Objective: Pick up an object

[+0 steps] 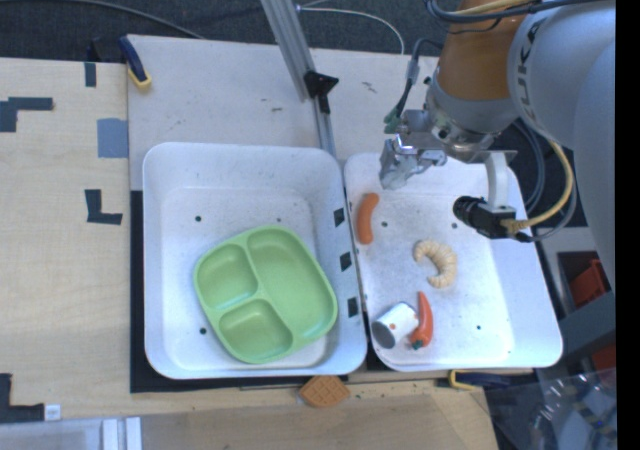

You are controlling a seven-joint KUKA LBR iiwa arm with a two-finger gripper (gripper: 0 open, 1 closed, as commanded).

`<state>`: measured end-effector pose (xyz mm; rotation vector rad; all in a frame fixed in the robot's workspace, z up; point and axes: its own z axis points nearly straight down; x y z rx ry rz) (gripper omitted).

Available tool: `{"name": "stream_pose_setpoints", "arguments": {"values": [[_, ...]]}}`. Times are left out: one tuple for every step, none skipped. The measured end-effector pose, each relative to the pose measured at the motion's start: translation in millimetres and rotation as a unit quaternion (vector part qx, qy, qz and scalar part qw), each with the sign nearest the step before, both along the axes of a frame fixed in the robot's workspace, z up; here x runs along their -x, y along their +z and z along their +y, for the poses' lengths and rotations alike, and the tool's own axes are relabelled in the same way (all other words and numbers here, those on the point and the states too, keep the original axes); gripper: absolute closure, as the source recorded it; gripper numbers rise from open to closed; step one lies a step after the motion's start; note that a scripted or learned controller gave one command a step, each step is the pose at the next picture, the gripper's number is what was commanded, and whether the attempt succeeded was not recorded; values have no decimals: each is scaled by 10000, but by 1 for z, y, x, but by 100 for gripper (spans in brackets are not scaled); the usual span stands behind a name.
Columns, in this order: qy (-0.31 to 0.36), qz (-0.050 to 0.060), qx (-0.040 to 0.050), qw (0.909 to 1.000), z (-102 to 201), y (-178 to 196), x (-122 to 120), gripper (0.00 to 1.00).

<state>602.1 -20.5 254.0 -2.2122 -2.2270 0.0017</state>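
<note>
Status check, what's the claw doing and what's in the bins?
Claw over right bin, far end, holding nothing seen. Sausage just below it, nearest. Croissant, cup, carrot beyond. Green tray in left bin.

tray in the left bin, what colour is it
Light green, seen in the camera view.

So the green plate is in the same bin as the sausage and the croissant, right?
Not quite. The green plate lies alone in the left bin. The sausage and the croissant are in the right bin, as the camera view shows.
</note>
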Motion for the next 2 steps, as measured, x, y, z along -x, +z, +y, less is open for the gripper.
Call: {"name": "stream_pose_setpoints", "arguments": {"values": [[6,-4,-2,10000,63,-5,-12,100],[0,-9,-2,10000,111,-3,-30,100]]}}
